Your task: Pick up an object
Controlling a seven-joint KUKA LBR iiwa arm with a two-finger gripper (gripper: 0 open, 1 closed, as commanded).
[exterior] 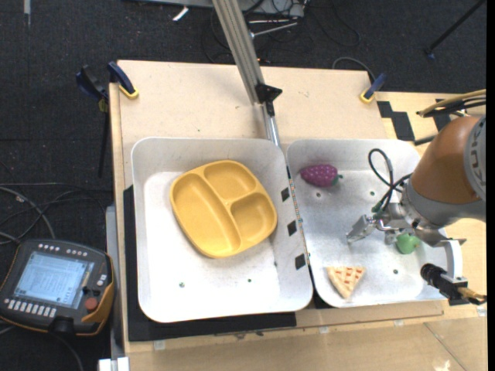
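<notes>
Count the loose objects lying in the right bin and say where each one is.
3. A purple toy lies near the far left corner, a waffle-patterned wedge near the front edge, and a green object sits right of centre, partly covered by the gripper. The arm may hide more.

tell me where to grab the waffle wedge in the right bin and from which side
Probably best to take the waffle wedge from straight above, fingers closing across its two slanted edges near the wide end. It lies flat on the right bin floor with its tip toward the front rim, so there is little height for a side approach.
</notes>
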